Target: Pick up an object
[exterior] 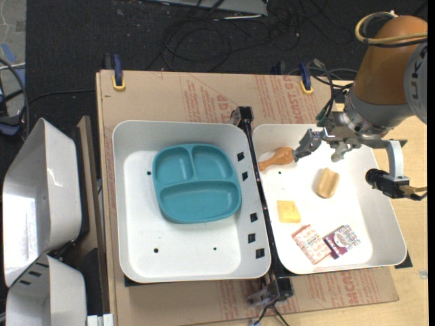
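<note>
Objects for picking, right-hand bin (387,243): five loose items, none yet lifted.

Gripper (325,146): hangs over the far part of that bin, wrist turned so one dark finger (307,143) reaches toward the bin divider and the other (340,151) sits nearer the arm. Jaws stand apart, with white bin floor visible between them; nothing is held.

Item 1, tan drumstick-shaped piece (276,159): just beyond the outstretched finger, on the divider side, apparently touching or nearly touching its tip. Nearest candidate.

Item 2, small tan bread-like roll (327,183): near, below the gripper toward the front of the bin, apart from both fingers.

Item 3, yellow cheese-like wedge (289,212): farther forward, on the divider side.

Items 4 and 5, red-and-white packet (308,243) and purple-and-white packet (342,239): well apart from the gripper, lying side by side at the bin's front.

Neighbouring bin, past the divider: holds a teal divided plate (197,183); not relevant to the pick.

Risks, as judged:
- Drumstick piece lies outside the jaws rather than between them; closing here would likely catch air or nudge it against the bin wall.
- Its rounded, tapering form may squirt free under a pinch.
- Descent close to the divider could strike the bin edge.
- Flat packets offer little height to grip and may slide.
</note>
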You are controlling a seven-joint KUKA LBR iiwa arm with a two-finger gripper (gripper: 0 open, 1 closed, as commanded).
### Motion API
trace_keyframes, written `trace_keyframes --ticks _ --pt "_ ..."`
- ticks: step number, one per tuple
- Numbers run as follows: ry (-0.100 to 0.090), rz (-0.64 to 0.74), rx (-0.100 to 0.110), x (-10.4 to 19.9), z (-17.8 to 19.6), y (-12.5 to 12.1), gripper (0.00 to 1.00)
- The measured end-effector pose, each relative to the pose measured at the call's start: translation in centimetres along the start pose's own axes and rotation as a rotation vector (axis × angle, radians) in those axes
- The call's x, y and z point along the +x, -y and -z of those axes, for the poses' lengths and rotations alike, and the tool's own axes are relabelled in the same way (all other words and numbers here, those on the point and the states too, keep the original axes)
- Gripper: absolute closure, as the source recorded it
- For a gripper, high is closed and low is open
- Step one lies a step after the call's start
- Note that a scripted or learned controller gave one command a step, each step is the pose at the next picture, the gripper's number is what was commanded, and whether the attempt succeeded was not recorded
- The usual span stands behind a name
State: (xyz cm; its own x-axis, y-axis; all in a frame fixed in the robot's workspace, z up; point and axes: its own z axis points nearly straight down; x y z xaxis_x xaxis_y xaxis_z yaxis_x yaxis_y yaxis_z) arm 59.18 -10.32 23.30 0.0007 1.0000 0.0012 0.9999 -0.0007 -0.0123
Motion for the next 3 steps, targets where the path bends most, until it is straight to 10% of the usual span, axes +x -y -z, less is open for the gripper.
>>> trace_keyframes --ticks 3 --pt "0.001 0.003 -0.008 0.3 -9.1 -0.5 0.0"
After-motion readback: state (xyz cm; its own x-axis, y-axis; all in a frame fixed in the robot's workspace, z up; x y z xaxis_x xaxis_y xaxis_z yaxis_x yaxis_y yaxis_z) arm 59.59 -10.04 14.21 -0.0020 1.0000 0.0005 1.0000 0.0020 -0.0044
